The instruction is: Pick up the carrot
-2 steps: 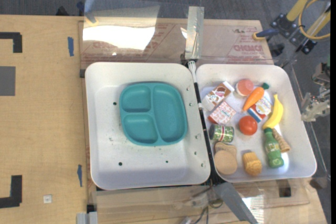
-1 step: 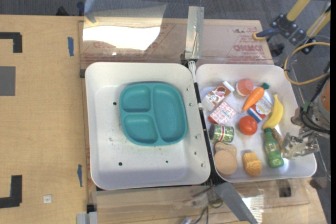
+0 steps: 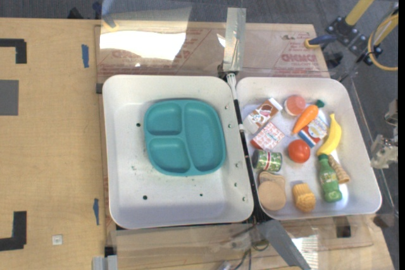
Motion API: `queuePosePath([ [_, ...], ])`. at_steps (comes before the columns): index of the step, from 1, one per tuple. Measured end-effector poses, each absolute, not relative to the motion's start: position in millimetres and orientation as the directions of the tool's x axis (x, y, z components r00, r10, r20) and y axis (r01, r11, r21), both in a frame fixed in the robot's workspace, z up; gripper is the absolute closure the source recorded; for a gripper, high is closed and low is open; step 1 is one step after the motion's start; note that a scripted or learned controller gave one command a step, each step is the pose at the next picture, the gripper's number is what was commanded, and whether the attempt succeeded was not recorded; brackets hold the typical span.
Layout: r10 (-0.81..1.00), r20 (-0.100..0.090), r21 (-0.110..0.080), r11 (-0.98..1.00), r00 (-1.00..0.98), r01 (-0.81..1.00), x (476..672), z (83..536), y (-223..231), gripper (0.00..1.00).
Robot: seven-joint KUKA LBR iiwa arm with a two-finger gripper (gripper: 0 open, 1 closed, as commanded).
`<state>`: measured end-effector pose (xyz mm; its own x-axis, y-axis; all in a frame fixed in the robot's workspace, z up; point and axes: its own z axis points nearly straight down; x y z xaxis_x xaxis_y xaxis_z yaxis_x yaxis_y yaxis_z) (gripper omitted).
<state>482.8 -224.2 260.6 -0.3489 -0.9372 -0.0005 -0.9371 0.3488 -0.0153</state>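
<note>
1. Target. You find the carrot [image 3: 306,118] in the right bin [image 3: 367,196], in the upper middle of that bin's contents. It is orange, with its green top toward the upper right.

2. Axis. Its long axis runs on a diagonal, from the narrow tip at lower left to the green end at upper right. In my judgement you should close across that diagonal, not along it.

3. Gripper. A pale grey shape at the frame's right edge, just outside the bin's right wall, appears to be the gripper [image 3: 383,152]. It is blurred, so you cannot tell whether it is released or clenched. Nothing is seen held by it.

4. Bearing. The carrot lies left of and slightly above the gripper in the frame, well apart from it. The banana [image 3: 330,135] lies between the 2.

5. Crowding. The round red-and-white piece [image 3: 294,104] sits just beside the carrot's upper left flank. The tomato [image 3: 299,150] sits just below its tip. A small packet [image 3: 314,133] touches its lower right side.

6. Assessment. The pick has not begun. The risk is snagging the banana or packet on approach.
</note>
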Motion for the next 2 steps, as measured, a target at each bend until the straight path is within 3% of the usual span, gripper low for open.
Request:
queuePosePath([
  [2,-0.935,-0.01,-0.016,0.355,-0.355,-0.935,485.6,277,-221,1.0],
])
